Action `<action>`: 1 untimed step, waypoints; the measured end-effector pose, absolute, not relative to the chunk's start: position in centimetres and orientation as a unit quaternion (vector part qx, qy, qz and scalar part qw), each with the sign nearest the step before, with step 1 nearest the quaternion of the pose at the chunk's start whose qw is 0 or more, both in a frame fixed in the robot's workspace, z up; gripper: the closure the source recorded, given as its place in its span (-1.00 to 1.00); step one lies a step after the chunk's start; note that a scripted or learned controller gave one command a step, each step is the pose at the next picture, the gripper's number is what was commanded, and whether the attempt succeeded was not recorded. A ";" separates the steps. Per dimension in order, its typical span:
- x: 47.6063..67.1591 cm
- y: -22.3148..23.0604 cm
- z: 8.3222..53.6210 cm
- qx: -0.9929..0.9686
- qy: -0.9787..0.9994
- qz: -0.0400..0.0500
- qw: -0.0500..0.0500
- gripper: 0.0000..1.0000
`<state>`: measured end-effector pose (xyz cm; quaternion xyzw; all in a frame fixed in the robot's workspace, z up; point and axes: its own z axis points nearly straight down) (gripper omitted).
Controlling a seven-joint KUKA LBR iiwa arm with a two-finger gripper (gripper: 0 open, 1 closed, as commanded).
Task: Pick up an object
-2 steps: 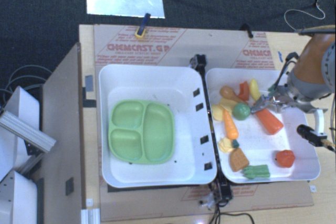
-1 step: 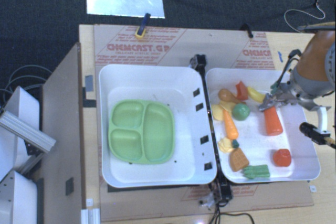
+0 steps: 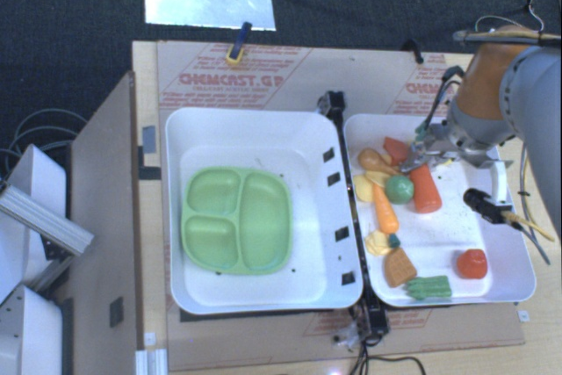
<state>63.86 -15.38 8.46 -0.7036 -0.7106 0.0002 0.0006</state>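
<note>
The right bin (image 3: 509, 277) holds several toy foods. An orange carrot (image 3: 385, 208) lies next to a green ball (image 3: 399, 188) and a long red-orange piece (image 3: 426, 189). Further back are a tan pear-like piece (image 3: 374, 160) and a small red piece (image 3: 395, 148). My gripper (image 3: 422, 150) hangs low over the bin's back part, right beside the small red piece and just above the top end of the red-orange piece. Nothing shows as lifted from the bin.
A green divided plate (image 3: 236, 219) lies in the left bin (image 3: 263, 132). Toward the front of the right bin are a red tomato (image 3: 471, 263), a green piece (image 3: 428, 286), a brown slice (image 3: 399, 266) and yellow bits (image 3: 378, 242). A black divider (image 3: 344, 189) separates the bins.
</note>
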 end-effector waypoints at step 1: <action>67.3 -7.4 19.3 -0.702 -0.712 -0.006 -0.005 1.00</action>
